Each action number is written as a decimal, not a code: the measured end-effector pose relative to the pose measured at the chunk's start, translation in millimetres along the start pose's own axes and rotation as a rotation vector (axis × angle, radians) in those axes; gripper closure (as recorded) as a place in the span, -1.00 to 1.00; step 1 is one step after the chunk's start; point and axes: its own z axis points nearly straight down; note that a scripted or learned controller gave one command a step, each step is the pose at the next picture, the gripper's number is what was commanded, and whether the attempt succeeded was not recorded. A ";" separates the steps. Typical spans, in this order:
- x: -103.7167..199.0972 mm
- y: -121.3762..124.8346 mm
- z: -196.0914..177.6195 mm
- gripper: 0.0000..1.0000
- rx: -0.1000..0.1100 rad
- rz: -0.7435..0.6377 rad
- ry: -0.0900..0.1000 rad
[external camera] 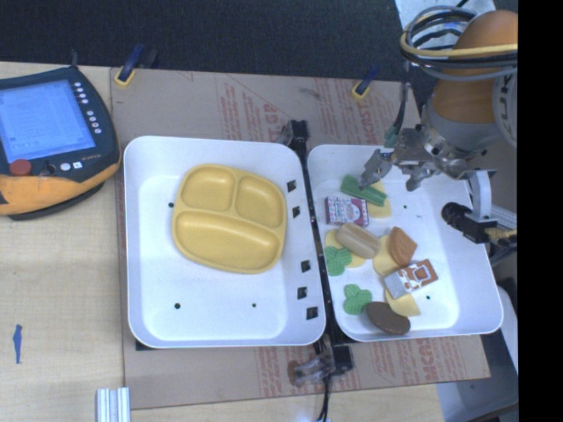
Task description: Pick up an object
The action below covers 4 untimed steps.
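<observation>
- Nearest you, at the front edge of the bench (62,323), a small clamp (310,369) sits at the seam where the two bins meet.
- In the right bin (466,310), your candidates for the pick lie clustered on the left half: a dark brown oval piece (388,317) at the front, a green leafy piece (356,299) just left of it, and a small brown-and-white carton (411,278) lying on yellow pieces (402,304).
- Behind those you see a tan bread-like roll (356,239), a brown wedge (403,245) to its right, another green piece (337,259) by the bin's left wall, and a pink-and-white packet (345,209).
- A green flat piece (363,189) lies farthest back in the pile, just below the claw.
- In the left bin (149,315), a yellow sectioned tray (230,217) rests alone, slightly back of centre.
- The gripper (398,172) hangs over the back of the right bin, its two fingers spread wide with nothing between them; the left fingertip (371,174) is close above the green flat piece.
- Above it you see the orange band (479,64) of the arm with looped cables (440,26).
- At far left, a teach pendant (48,139) with a lit blue screen rests on the bench.
</observation>
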 end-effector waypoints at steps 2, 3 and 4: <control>-54.0 -38.4 114.2 -1.00 0.004 -0.001 0.001; -10.8 48.5 109.7 -1.00 -0.004 -0.005 0.000; -69.4 -23.8 91.7 -1.00 0.003 0.009 -0.002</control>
